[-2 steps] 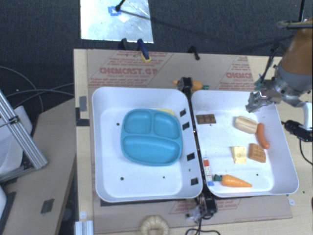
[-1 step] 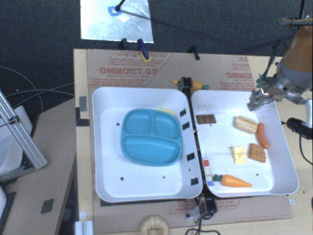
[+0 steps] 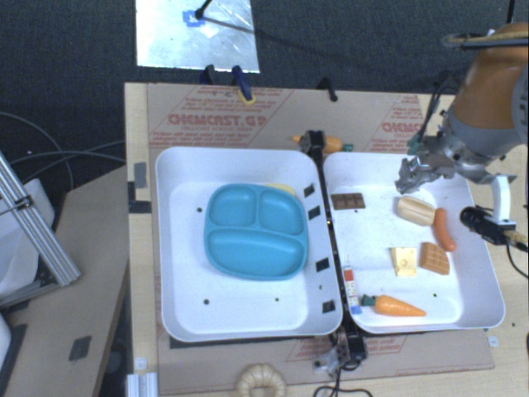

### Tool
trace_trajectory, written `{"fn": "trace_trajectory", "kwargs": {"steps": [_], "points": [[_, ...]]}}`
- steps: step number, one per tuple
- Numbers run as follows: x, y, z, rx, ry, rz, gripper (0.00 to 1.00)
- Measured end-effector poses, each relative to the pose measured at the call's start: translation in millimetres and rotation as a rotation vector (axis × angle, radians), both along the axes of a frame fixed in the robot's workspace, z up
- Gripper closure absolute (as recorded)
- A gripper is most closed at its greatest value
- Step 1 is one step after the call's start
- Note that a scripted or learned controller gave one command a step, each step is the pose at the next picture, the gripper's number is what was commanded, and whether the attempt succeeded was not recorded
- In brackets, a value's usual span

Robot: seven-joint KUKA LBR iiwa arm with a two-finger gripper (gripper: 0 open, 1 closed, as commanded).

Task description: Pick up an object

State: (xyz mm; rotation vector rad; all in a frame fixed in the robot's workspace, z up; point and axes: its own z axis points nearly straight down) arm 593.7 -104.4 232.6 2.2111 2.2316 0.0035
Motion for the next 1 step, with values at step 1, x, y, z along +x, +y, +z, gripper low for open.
{"fn": "trace_trajectory", "kwargs": {"steps": [1], "points": [[-33.4,52.8,0.4,0.001,0.002,0.0,1.0]]}}
